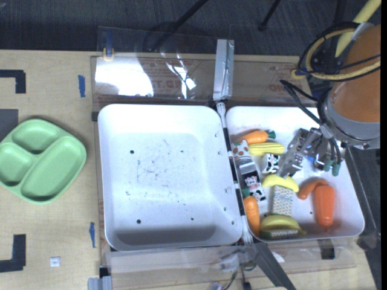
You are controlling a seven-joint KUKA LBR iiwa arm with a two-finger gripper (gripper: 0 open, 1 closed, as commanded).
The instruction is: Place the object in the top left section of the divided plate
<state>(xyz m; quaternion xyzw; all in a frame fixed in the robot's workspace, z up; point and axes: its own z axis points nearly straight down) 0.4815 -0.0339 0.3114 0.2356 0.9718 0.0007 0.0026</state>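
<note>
The green divided plate (40,160) lies on the bench at the far left, outside both bins, with two small sections at its top and one long section below. My gripper (290,162) hangs low over the middle of the right bin (354,222), just above a yellow banana (279,182) and next to a black-and-white cow-patterned piece (272,161). The wrist hides how it meets the items under it. Several toy foods lie around it: a carrot (257,137), a corn cob (266,148), a tan waffle piece (280,199) and an orange-red vegetable (325,204).
The left bin (121,125) sits between the plate and the right bin. A raised divider (233,162) separates the two bins. A dark can (248,175) and another carrot (251,213) lie along the right bin's left wall. Cables (320,53) loop behind the arm.
</note>
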